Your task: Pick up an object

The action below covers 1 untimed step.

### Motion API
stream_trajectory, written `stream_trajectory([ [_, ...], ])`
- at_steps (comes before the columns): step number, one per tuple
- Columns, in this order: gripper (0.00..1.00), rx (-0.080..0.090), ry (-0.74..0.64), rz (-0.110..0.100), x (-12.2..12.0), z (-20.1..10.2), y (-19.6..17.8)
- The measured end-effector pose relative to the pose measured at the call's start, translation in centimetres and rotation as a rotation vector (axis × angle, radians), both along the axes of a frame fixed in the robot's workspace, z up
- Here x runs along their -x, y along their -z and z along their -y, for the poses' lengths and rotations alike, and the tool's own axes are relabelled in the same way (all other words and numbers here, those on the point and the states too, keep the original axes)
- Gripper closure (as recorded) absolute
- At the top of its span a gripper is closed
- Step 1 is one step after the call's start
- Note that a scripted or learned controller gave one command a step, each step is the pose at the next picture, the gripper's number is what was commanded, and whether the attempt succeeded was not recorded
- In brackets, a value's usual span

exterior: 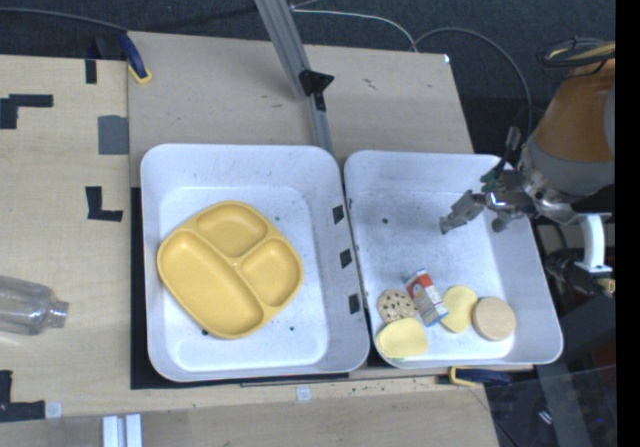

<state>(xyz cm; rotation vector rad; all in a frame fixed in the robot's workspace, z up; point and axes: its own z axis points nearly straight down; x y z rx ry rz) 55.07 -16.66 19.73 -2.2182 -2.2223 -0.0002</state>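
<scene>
Over the right bin [520, 235] we are hovering our hand [470, 213], fingers spread wide and holding nothing. Our targets are lying clustered near the front wall; we are judging the tan disc [493, 318] easiest, needing a straight, centred descent.

Light wood desk [60, 135] w/ black tape marks at left, two shallow white bins side by side on it, left bin [160, 170], right bin [520, 265], clear plastic bottle [28, 307] lying on desk near left edge
</scene>
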Motion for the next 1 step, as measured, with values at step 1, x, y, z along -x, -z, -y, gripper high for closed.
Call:
stream_trajectory([
  [1,0.00,0.001,-0.002,0.006,2.39,-1.76,-6.42],
])
